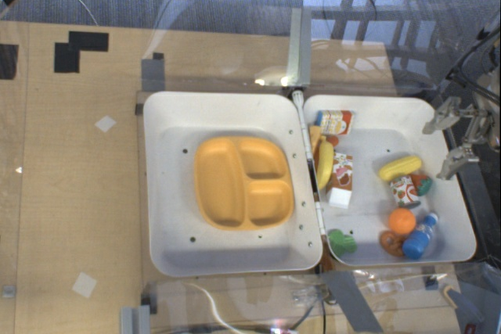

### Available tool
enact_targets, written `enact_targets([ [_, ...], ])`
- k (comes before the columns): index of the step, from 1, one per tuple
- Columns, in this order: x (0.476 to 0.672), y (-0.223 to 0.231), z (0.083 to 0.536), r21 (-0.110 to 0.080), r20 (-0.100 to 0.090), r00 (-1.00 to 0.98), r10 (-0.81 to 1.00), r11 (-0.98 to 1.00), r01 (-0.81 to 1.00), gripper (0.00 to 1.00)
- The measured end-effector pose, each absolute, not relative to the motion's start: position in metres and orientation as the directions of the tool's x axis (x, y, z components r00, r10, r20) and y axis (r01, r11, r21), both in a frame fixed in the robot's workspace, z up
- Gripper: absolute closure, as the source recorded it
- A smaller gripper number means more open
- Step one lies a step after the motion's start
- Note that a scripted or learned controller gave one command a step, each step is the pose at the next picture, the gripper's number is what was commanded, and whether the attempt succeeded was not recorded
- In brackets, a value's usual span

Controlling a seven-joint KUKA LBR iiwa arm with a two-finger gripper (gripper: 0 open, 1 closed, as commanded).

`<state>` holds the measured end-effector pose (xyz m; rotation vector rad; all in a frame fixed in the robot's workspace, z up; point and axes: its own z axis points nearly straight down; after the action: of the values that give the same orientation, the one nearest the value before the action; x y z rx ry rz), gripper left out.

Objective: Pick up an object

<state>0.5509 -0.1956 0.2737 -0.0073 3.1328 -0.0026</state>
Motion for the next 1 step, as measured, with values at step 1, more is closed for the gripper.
enact_targets([
  [1,0.5822,-0.1889,0.0972,0.003,0.004,-0.99,0.14,0.99,0.14,0.0],
])
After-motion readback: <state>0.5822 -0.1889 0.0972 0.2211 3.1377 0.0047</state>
